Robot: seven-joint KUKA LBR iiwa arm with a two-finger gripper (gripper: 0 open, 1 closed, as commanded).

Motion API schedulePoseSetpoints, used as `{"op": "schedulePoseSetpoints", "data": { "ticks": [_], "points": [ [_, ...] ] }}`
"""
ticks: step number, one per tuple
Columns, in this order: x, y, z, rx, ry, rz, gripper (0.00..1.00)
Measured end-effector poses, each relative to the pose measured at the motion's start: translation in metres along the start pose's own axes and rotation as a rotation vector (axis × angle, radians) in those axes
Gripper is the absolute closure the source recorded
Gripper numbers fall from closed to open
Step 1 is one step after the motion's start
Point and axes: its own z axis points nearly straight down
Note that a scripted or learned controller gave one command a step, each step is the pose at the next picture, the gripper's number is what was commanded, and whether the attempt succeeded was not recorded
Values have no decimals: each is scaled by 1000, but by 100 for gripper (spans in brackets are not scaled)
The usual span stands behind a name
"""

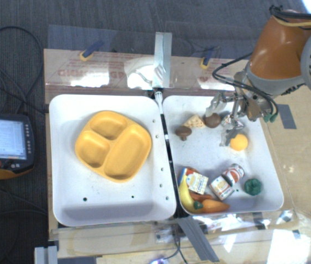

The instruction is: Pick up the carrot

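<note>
Nearest the camera, along the front edge of the right bin [265, 164], lies the carrot [215, 205], orange with a green end, resting against a yellow banana [184, 198] in that bin's front left corner. Just behind them sit a small juice carton [196, 181], a second small box [221, 187] and a red-and-white can [234, 175], with a green broccoli piece [253, 187] toward the front right corner. Further back, near the middle of the bin, an orange-yellow ball [238, 142] lies directly under the gripper [231, 126], whose fingers hang spread with nothing between them. Toward the back left of the same bin sit two brown mushroom-like pieces [184, 131] and a pale cracker wedge [195, 121]. A yellow divided plate [113, 144] fills the centre of the left bin [67, 202]. The carrot is well apart from the gripper.
</note>
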Motion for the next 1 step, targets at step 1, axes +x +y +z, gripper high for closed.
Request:
{"op": "schedulePoseSetpoints", "data": {
  "ticks": [1],
  "points": [
    [0,21,-123,4,-7,-438,0]
  ]
}}
